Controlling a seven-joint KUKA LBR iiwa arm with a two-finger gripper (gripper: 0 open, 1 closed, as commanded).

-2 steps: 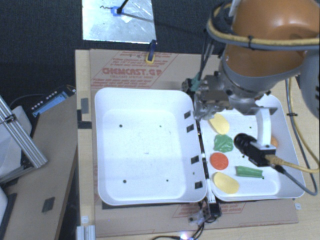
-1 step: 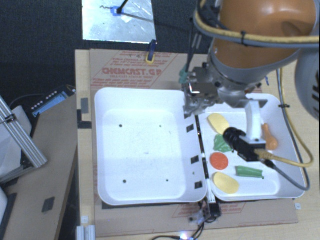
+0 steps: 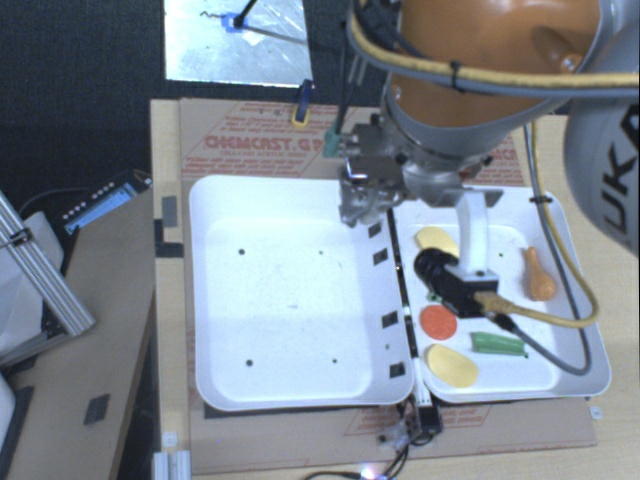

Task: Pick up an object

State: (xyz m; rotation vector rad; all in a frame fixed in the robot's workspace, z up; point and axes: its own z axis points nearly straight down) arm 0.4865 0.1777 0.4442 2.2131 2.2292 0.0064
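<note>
1. The tabletop (image 3: 165, 298) carries two white bins side by side, the left bin (image 3: 290, 288) and the right bin (image 3: 505, 230)
2. The arm (image 3: 490, 48) hangs over the far part of the right bin
3. The claw (image 3: 358, 200) is above the far end of the wall where the bins meet; I cannot tell if it is open or closed, and nothing is visible in its hold
4. The things to pick lie in the right bin, to the view's right of the claw and nearer to the camera: an orange pear-shaped thing (image 3: 540, 275) with its long axis from far to near, a yellow oval (image 3: 452, 366), a green piece (image 3: 497, 344) lying across, a red disc (image 3: 438, 321) and a yellow piece (image 3: 437, 238)
5. The yellow piece is the nearest one, so I judge that a short move rightward and to the front is needed
</note>
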